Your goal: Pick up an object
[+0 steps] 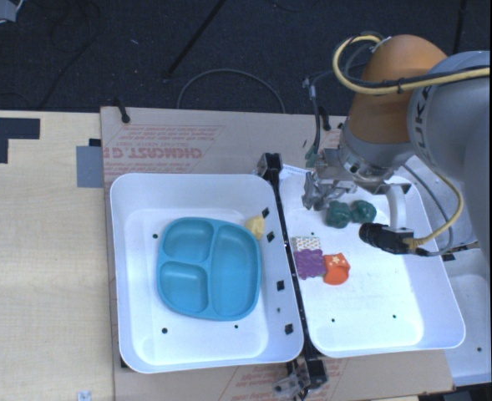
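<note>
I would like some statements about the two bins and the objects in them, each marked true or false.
1. A blue divided plate lies in the left bin. True.
2. The orange object lies in the left bin. False: it lies in the right bin, beside the purple object.
3. The pincer is over the right bin's far part, near the dark green objects. True.
4. The small yellow object sits in the middle of the plate. False: it sits off the plate, by its far right edge.
</note>
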You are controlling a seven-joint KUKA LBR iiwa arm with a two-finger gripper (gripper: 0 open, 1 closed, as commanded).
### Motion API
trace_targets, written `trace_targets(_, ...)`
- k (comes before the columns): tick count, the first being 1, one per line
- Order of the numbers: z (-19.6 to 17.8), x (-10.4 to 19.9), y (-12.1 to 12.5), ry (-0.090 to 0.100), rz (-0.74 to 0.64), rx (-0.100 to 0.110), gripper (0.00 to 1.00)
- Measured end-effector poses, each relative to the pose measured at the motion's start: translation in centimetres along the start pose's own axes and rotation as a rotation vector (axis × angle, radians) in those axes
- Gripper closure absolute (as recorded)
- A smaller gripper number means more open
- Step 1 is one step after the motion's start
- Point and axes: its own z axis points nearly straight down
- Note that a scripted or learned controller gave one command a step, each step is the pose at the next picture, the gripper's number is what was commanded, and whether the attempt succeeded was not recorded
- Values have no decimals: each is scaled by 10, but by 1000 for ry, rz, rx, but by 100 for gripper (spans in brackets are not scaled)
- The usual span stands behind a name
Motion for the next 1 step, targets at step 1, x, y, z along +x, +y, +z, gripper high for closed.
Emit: trace_targets(1,-9,58,-2,0,-2,-1,100)
